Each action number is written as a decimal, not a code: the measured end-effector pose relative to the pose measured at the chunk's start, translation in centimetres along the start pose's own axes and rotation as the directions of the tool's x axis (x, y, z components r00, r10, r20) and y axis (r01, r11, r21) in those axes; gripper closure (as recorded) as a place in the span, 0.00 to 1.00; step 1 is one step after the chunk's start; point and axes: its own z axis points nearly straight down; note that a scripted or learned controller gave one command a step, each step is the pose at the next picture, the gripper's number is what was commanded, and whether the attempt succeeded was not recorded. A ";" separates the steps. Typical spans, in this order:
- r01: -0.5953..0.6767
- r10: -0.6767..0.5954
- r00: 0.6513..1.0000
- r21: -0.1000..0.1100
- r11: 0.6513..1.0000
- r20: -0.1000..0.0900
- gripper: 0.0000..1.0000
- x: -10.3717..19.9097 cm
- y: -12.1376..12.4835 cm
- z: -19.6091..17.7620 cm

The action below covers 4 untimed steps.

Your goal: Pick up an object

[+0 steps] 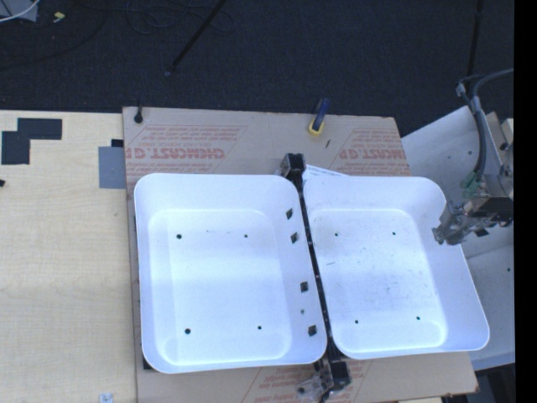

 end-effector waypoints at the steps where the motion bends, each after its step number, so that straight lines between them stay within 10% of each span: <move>1: -0.003 0.003 1.000 -0.027 1.000 0.007 1.00 0.2 0.0 -11.1; 2: -0.006 0.006 1.000 -0.020 1.000 0.007 1.00 -1.8 -0.1 -15.8; 3: -0.012 0.012 1.000 -0.003 1.000 0.003 1.00 -8.7 -0.1 -3.3; 4: -0.003 0.003 1.000 -0.026 1.000 0.009 1.00 -8.3 -0.1 -14.8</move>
